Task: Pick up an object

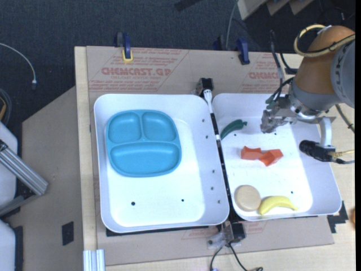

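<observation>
Four small things lie in the right bin (316, 205), and the end effector (273, 122) hangs above its far side.

From the camera above the worktop (90, 151), the left bin (169, 208) holds a blue plate (144, 143) with three parts. In the right bin lie a green thing (232, 127), a red thing (262, 154), a round tan thing (247, 197) and a yellow banana (277, 204). The end effector sits between the green thing and the red thing, a bit to the right of the green one, with nothing held in it that I can see. I cannot tell if it is open or closed. To do this step well, I think the arm should choose one thing, and the red one looks easy because it lies apart from the rest. It should line up right over the middle, go straight down, then squeeze gently. The banana and the tan thing touch, so grabbing there could push one away.
</observation>
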